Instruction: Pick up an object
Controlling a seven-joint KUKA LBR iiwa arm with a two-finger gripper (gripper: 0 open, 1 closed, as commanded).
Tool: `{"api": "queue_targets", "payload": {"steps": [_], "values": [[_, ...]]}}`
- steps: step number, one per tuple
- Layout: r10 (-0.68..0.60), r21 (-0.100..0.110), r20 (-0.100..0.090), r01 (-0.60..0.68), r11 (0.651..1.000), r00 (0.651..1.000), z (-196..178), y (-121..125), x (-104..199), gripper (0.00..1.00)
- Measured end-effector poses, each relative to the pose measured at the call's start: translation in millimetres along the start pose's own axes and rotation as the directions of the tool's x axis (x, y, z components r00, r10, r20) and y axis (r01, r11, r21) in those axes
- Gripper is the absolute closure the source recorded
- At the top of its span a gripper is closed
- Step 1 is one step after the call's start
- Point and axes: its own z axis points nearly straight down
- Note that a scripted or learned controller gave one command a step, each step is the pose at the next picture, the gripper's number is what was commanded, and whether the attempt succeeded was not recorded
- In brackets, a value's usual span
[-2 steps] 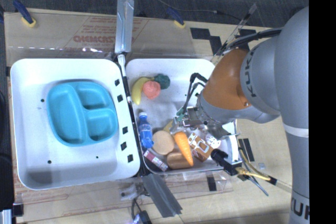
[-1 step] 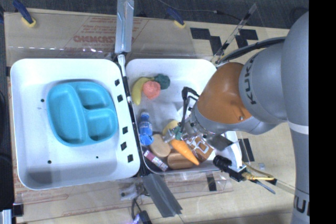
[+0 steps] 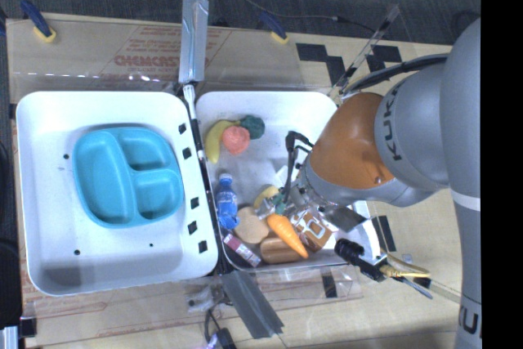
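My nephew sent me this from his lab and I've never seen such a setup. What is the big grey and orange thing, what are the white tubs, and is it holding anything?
This is one picture from a camera fixed above a bench, looking down at a slant. The big grey machine with the orange band is a robot arm reaching in from the picture's right. Its wrist hangs over the right-hand shallow white bin, and its bulk hides the gripper tip, so I cannot tell whether anything is held.

That bin holds small play items: a yellow banana, a pink ball-like thing, a dark green lump, a small blue-capped bottle and an orange carrot, among others.

The left-hand white bin holds a light blue divided plastic tray.
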Motion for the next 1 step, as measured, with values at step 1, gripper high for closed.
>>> {"api": "queue_targets", "payload": {"steps": [1], "values": [[0.005,0.019,-0.011,-0.005,1.000,1.000,-83.7,55.7,69.1,1.00]]}}
